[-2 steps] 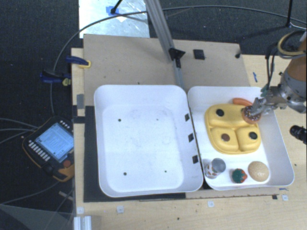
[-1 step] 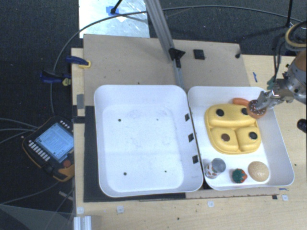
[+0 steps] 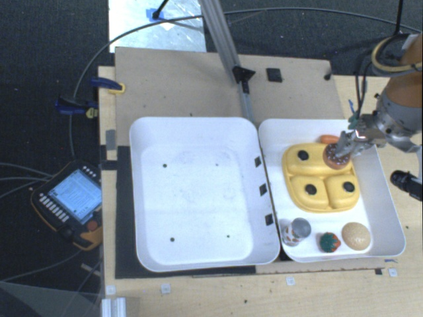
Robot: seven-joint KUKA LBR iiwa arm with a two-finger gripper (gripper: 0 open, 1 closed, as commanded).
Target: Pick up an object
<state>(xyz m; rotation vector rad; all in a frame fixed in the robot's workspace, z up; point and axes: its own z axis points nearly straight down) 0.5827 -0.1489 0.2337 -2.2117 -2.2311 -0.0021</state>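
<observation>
The right bin (image 3: 383, 197) holds a yellow moulded toy (image 3: 320, 177) with dark round spots. Along the near side lie a small grey can (image 3: 299, 229), a green and red toy (image 3: 330, 242) and a tan egg-shaped object (image 3: 355, 236). An orange piece (image 3: 328, 139) peeks out at the far side. My gripper (image 3: 341, 154) reaches in from the right and hangs low over the yellow toy's far right corner, right at a small brownish round object (image 3: 335, 158). I cannot tell from this angle whether that object sits between the fingers.
The left bin (image 3: 142, 177) stands beside the right one, joined by black clips (image 3: 262, 189). A metal pole (image 3: 221, 32) slants across the back of the bench. A teach pendant (image 3: 69, 200) and cables lie left of the bench.
</observation>
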